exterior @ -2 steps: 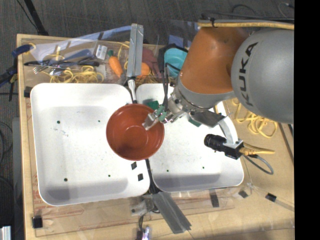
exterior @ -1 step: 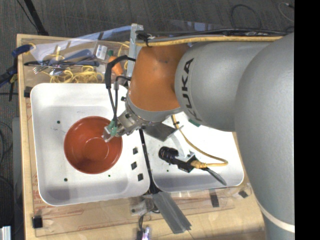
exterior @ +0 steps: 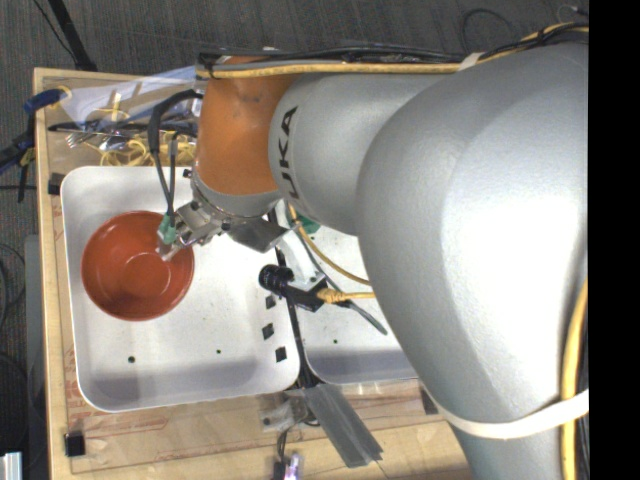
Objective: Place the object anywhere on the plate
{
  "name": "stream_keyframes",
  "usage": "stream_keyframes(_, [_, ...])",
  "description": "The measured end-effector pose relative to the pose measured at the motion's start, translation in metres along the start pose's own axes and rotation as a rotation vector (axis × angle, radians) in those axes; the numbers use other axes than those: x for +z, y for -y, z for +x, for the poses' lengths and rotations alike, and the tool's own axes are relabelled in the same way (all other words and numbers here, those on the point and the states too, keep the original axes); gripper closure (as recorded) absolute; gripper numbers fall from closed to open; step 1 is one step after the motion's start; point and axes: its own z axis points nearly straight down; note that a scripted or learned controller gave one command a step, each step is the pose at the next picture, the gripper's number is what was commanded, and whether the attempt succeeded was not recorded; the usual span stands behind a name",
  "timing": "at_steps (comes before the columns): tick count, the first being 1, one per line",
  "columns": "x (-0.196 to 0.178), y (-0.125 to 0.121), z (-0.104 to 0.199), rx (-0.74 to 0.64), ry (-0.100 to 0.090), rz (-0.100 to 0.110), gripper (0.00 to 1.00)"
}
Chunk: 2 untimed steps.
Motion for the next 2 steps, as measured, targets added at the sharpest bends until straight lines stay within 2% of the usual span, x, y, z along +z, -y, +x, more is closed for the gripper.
stream_keyframes(1, [0.0507, -0.0375, -0.0189, -0.075, 0.000, -0.002, 1.00])
stream_keyframes(2, [0.0476, -0.0389, -0.0196, -0.075, 0.002, -0.008, 0.00])
